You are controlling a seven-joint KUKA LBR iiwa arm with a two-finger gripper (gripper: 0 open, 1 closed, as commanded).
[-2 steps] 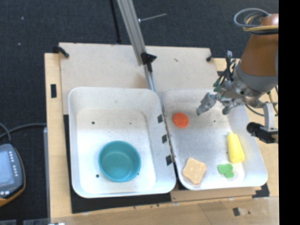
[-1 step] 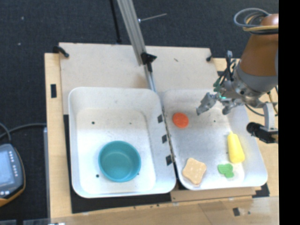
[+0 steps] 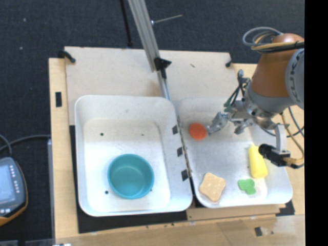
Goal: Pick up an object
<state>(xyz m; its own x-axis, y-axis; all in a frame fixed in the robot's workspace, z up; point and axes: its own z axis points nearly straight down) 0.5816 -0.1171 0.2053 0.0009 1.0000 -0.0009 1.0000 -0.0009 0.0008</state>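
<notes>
Judging by looks, the orange ball (image 3: pixel 197 131) is the likeliest pick: small, round, probably a light toy piece of plastic or foam, smooth enough to roll or squirt sideways if pinched off-centre. A grip across its widest part, coming straight down, seems safest; it looks stiff enough to take a firm squeeze and not fragile.

It sits in the upper left part of the right bin (image 3: pixel 277 196), close to the wall shared with the left bin (image 3: pixel 92 106), at about the middle of the frame. Its colour is a flat reddish orange with no marking I can make out.

Just right of it hangs the hand (image 3: pixel 219 123), reaching in from the grey and orange arm (image 3: pixel 274 81) at the right of the frame. Its tips point down and left toward the ball, very near it, but nothing shows between them. Whether the hand is spread or closed I cannot tell; the parts are too small and tangled with cables.

3 other things lie lower in the same bin: a yellow piece (image 3: pixel 257 162) toward the right, a tan piece (image 3: pixel 212 186) at the bottom, and a green piece (image 3: pixel 247 185) between them. All look like light toy food. A teal bowl (image 3: pixel 130 176) sits in the left bin, lower left of centre. Both bins rest on the pale tabletop (image 3: pixel 113 68).
</notes>
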